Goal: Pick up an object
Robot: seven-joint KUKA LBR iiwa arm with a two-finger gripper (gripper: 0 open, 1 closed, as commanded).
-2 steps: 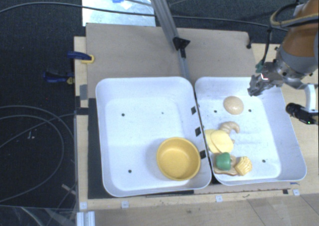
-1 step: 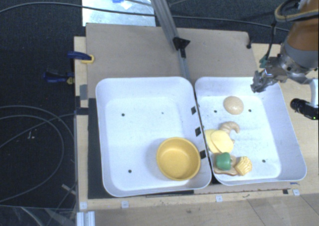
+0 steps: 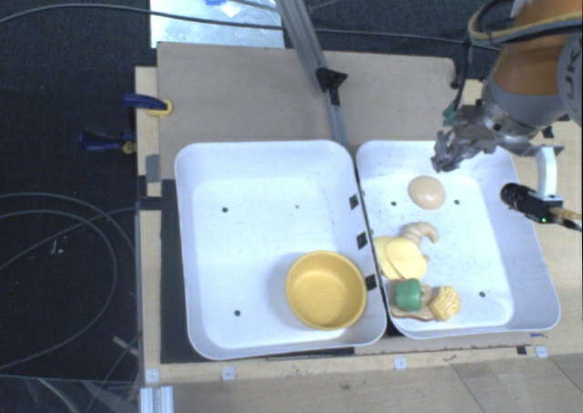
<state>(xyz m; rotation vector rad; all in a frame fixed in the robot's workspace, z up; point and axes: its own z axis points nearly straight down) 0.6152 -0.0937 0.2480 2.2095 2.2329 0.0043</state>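
You are looking down on two white bins side by side as the arm [image 3: 533, 46] is reaching in from the right. Its gripper [image 3: 448, 158] is hanging over the upper part of the right bin [image 3: 524, 256], just up and right of a round beige object [image 3: 426, 191], and nothing is showing between its fingers; whether they are spread or closed cannot be told. Lower in that bin a pale curved piece [image 3: 421, 232], a pale yellow piece [image 3: 402, 258], a green piece [image 3: 407, 293] and a ridged yellow piece [image 3: 444, 303] are lying clustered. A yellow bowl [image 3: 325, 288] is sitting upright in the left bin [image 3: 209, 220], near its front right corner.
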